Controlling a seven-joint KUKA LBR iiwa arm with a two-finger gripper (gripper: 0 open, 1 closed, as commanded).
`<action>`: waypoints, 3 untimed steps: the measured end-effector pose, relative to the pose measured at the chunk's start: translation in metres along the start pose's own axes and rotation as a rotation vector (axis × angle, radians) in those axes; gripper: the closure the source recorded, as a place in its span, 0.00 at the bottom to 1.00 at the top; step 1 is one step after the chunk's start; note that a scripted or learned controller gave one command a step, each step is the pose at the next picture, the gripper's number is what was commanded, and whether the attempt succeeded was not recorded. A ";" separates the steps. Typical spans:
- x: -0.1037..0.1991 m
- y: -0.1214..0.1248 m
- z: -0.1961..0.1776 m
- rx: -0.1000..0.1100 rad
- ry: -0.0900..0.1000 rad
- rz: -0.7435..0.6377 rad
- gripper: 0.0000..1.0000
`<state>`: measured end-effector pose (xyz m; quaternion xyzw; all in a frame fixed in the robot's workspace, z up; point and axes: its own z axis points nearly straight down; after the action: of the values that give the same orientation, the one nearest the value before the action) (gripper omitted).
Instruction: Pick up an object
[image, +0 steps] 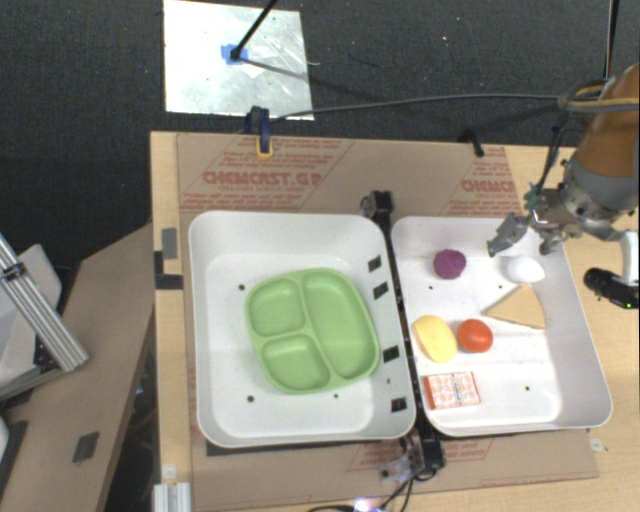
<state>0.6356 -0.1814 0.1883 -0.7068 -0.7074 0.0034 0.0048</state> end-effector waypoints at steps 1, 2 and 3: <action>0.001 0.003 -0.009 -0.013 -0.002 -0.003 0.00; -0.005 0.010 0.035 -0.012 -0.003 -0.002 0.00; 0.002 0.004 0.080 -0.015 0.005 -0.004 0.00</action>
<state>0.6385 -0.1796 0.1081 -0.7054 -0.7088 -0.0034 0.0013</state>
